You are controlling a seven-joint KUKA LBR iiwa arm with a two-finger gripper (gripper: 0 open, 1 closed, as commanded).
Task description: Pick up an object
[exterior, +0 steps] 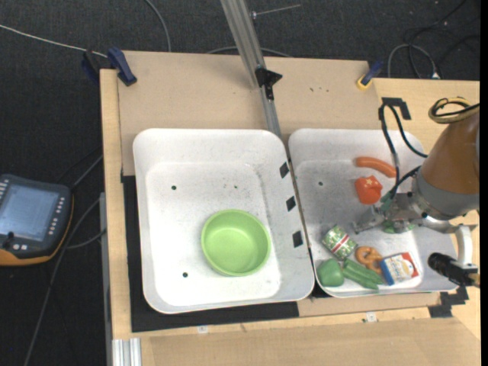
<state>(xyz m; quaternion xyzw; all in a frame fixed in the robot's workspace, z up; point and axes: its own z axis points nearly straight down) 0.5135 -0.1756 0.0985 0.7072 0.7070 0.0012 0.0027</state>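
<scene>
My gripper hangs low over the middle of the right bin, reaching in from the right under the arm's orange band. It is just below a red tomato-like piece and above a brown pretzel. An orange sausage lies further back. A small green-labelled can is to the gripper's left. A green vegetable and a red-and-white carton rest by the bin's front rim. I see nothing held in the gripper.
The left bin holds a light green bowl near its front. A metal pole rises behind the gap between the bins. Black cables trail by the right bin's back corner. A handheld pendant lies off the bench at far left.
</scene>
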